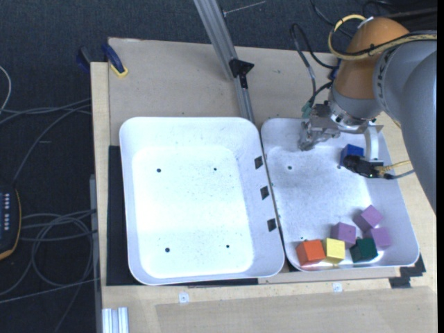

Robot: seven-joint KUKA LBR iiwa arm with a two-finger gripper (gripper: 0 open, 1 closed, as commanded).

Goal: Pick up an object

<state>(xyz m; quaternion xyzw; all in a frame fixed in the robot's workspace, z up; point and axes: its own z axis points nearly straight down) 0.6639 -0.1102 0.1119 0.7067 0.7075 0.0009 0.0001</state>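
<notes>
My gripper [306,141] hangs over the far left part of the right bin [305,186], fingers pointing down, with no object seen between them. A blue block [353,151] lies a little to its right, partly behind the arm's black fitting. Along the near edge of the same bin sit an orange block [311,251], a yellow block [336,248], a dark green block [363,250] and three purple blocks [345,231], [370,216], [381,236]. All of these lie well away from the gripper.
The left bin [187,200] adjoins the right one, joined by black clips [263,191]. A grey metal pole [220,40] slants up from the bench behind the bins. Cables trail off the arm at the right.
</notes>
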